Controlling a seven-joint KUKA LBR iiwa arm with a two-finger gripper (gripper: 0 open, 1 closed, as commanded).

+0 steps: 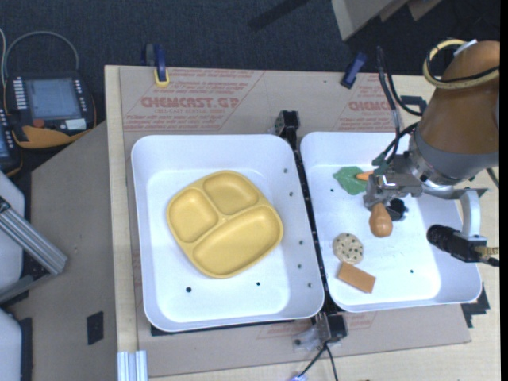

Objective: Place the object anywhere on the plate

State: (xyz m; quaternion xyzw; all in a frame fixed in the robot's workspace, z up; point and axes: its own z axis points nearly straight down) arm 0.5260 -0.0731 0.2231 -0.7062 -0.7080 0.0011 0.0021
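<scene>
I see the left bin [151,213] on the worktop [119,173] holding the yellow divided plate [225,223], three compartments, sitting near the bin's centre, nothing on it. Moving right, the right bin [413,284] has a round speckled cookie [348,248] and, just below it, an orange-brown block [355,278] lying tilted. Up near the bin's top there's a green leafy piece [348,179] with a small orange bit [362,176] touching its right side. The gripper [383,205] hangs over the right bin's middle, arm coming in from the right. A brown oval object [382,221] sits directly under the gripper tip, well apart from the plate. I can't tell if the fingers are spread or pinching it; the wrist blocks that.
</scene>
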